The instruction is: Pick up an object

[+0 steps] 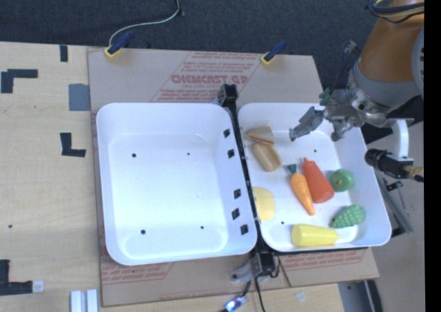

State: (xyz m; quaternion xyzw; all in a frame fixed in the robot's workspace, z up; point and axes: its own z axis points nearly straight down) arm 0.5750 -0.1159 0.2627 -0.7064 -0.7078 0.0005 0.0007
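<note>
The right bin (275,116) holds several toy foods: a tan bread roll (264,153), an orange carrot (301,192), a red pepper (317,180), a green round fruit (341,180), a green bumpy vegetable (348,217), a yellow corn-like piece (313,236) and a pale yellow round piece (262,203). My gripper (321,125) hangs above the bin's far right part, open, with one finger (302,125) to the left and one (340,129) to the right. Nothing sits between them.
The left bin (165,180) lies beside the right one, with a black divider clip (228,95) at the far end of the seam. Both rest on a cardboard sheet (200,76) held by blue-yellow clamps (118,43). A cable (172,1) runs behind.
</note>
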